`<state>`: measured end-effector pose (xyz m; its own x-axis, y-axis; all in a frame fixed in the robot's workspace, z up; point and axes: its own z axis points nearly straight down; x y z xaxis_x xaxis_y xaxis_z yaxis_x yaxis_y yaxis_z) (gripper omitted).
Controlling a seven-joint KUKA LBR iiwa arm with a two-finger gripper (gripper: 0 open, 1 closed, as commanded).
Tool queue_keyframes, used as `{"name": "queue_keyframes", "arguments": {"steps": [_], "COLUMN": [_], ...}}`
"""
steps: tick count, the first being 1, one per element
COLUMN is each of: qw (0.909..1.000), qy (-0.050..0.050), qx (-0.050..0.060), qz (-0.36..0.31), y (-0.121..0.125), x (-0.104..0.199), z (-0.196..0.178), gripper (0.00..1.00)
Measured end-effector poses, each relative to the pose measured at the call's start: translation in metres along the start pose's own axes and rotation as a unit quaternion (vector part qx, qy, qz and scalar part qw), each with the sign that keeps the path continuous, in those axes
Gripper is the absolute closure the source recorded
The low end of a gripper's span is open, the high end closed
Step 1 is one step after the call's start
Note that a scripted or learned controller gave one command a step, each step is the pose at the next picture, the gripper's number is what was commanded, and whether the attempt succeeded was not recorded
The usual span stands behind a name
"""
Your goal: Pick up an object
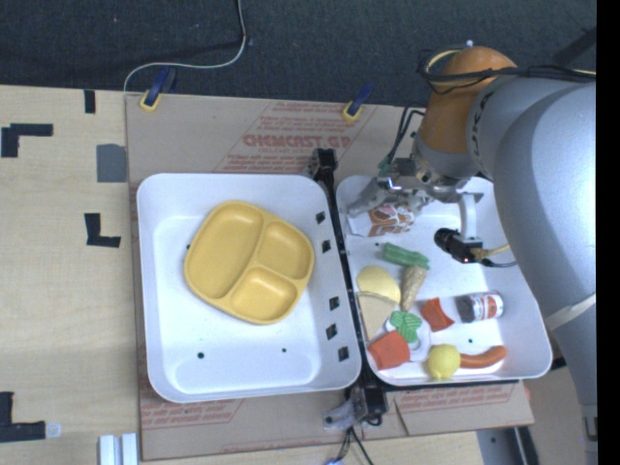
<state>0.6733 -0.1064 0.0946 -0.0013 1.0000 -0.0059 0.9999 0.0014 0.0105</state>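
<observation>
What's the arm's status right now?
Gripper low in the right white bin's far end, over a red-and-white printed packet. Grasp unconfirmed. Green plastic bean pod close beside.

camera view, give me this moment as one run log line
claw: over right bin far end | nearest: red-white packet | held: unclear | yellow tray: left bin

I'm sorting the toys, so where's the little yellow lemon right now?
In the camera view, the yellow lemon lies in the right bin, near its front edge, between the red block and the orange sausage.
</observation>
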Motion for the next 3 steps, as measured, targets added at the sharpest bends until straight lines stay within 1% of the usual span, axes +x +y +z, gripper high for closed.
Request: {"name": "queue_keyframes", "arguments": {"steps": [1,2,3], "qw": [1.0,1.0,1.0], "qy": [-0.001,0.003,0.004], "qx": [-0.002,0.003,0.007], "qz": [0.0,-0.001,-0.003], "y": [0.001,-0.028,-0.06], "x": [-0.001,0.052,0.124], "z": [-0.013,-0.096,-0.091], "gripper": [1.0,1.0,1.0]}}
